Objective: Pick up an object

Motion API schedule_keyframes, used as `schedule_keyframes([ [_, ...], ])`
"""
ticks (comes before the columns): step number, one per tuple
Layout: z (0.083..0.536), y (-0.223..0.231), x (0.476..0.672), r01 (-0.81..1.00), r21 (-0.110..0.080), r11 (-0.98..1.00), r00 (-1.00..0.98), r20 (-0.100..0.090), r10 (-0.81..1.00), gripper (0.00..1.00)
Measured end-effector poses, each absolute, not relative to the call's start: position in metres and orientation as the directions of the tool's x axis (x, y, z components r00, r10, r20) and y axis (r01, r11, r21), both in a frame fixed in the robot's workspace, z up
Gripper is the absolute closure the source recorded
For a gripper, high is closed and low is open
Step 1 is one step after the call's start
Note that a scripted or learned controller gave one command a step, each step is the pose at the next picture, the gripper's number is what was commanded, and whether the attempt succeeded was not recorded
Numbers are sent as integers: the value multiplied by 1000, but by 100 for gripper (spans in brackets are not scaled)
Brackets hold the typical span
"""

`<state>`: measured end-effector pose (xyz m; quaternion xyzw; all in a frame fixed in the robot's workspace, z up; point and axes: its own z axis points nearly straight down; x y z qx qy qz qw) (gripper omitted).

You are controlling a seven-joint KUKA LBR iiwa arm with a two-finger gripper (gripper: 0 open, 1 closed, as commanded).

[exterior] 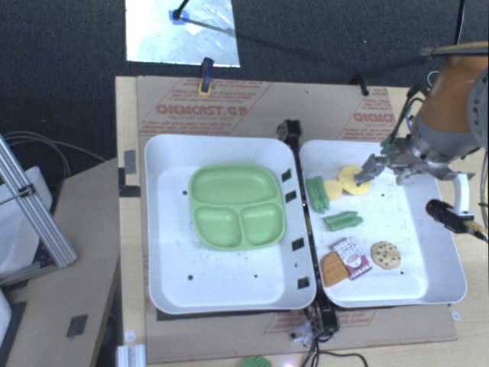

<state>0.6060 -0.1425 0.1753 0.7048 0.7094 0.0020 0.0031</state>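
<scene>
The right bin (pixel 435 274) holds several small items. A yellow piece (pixel 353 180) and a smaller yellow piece (pixel 333 188) lie near its back left, beside a green pod (pixel 317 193). Another green pod (pixel 342 220) lies toward the middle. A pink packet (pixel 352 256), an orange cracker (pixel 331 269) and a round cookie (pixel 386 254) sit near the front. My gripper (pixel 374 167) hangs over the back of this bin, its tip just right of the larger yellow piece and close above it. I see nothing held in it.
The left bin (pixel 164 228) holds a green divided plate (pixel 235 206). A black divider with clips (pixel 298 205) runs between the bins. A black part of the arm's fitting (pixel 447 214) juts over the right bin's right side. A silver sheet (pixel 182 21) lies behind the bench.
</scene>
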Motion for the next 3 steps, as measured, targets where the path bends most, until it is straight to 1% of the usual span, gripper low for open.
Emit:
schedule_keyframes([
  [1,81,-135,663,1000,4,8,-8,-1,1000,0],
  [2,97,-137,662,1000,7,8,-8,-4,1000,100],
  [3,190,-57,632,1000,5,10,-10,2,1000,100],
])
